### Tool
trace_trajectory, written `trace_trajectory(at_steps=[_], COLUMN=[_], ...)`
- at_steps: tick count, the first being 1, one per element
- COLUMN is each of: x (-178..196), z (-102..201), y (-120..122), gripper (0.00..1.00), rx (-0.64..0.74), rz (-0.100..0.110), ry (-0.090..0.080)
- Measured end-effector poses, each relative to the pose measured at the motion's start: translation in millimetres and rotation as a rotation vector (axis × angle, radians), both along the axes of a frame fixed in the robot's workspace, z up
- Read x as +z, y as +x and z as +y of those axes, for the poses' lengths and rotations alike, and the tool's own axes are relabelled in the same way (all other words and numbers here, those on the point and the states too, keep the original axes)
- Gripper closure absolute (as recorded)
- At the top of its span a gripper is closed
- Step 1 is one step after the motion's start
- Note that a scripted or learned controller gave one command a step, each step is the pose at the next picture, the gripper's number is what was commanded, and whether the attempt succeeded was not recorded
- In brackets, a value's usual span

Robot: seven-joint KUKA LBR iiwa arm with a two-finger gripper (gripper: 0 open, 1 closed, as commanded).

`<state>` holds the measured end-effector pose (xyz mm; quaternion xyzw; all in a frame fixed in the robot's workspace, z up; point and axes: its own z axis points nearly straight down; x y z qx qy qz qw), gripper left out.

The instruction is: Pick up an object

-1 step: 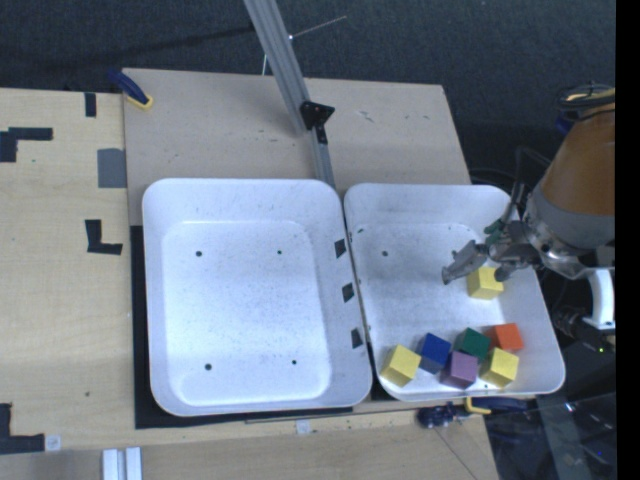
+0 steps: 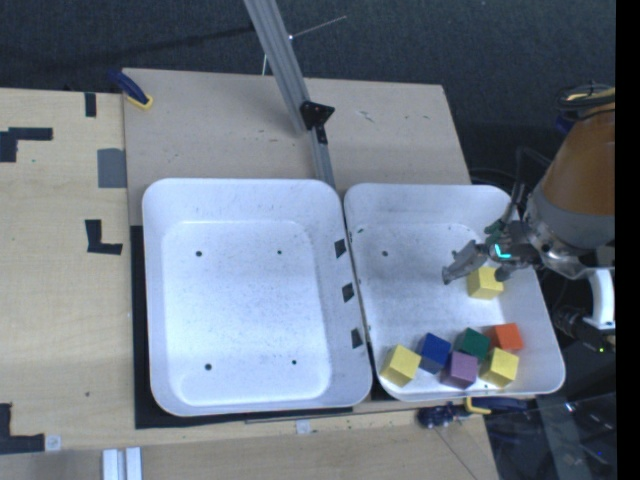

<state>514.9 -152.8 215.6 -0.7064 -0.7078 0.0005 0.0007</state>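
The gripper [image 2: 463,265] hangs over the right bin [image 2: 420,218], toward its right side, reaching in from the right edge. A yellow block [image 2: 486,283] lies in the bin just below and right of the fingertips, close to them. Along the bin's front edge sit several more blocks: a yellow one [image 2: 401,365], a blue one [image 2: 434,351], a purple one [image 2: 463,368], a green one [image 2: 472,344], an orange one [image 2: 508,337] and another yellow one [image 2: 502,367]. Nothing shows between the fingers.
The left bin [image 2: 240,298] sits beside the right one on the wooden bench. A grey metal pole [image 2: 283,53] slants across the back. A blue and yellow clamp [image 2: 130,89] lies at the bench's back left corner.
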Motion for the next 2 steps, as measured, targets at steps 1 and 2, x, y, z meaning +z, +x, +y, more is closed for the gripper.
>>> trace_trajectory(at_steps=[1,2], x=[-64,-118], z=[4,5], y=[-1,-3], gripper=[0.00,0.00], rx=[-0.001,-0.001], rz=[0.007,0.006], ry=[0.001,0.001])
